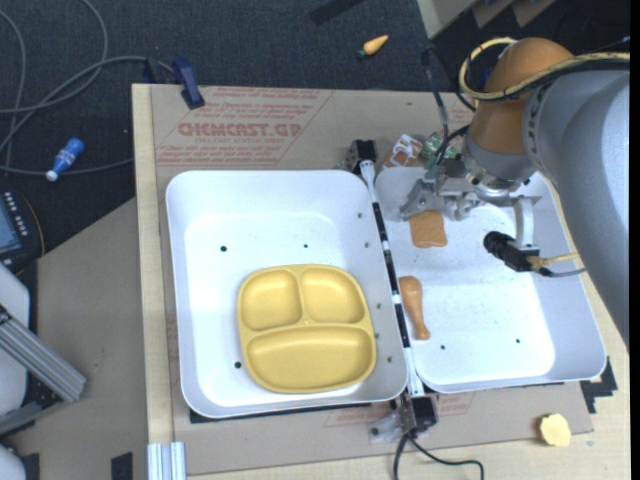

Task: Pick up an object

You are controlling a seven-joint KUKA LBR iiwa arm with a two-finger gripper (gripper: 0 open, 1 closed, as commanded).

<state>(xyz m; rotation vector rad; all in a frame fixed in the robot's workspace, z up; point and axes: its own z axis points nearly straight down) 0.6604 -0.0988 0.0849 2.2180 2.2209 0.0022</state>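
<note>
In the right bin [560,353] lie a flat tan piece [430,232] near the far left corner and an orange stick-shaped piece [413,308] along the left wall. My gripper [440,208] hangs over the far edge of the tan piece, fingers spread and open, with nothing gripped between them. The arm's grey body and orange band [520,78] come in from the right and cover the bin's far right part. A black part with a yellow cable [512,252] juts from the wrist over the bin floor.
The left bin [200,218] holds a yellow divided plate [305,326]. A yellow chunk [554,429] lies on the bench outside the right bin's near corner. Small clutter [403,151] sits behind the bins. A blue bottle [66,157] and cables lie on the floor.
</note>
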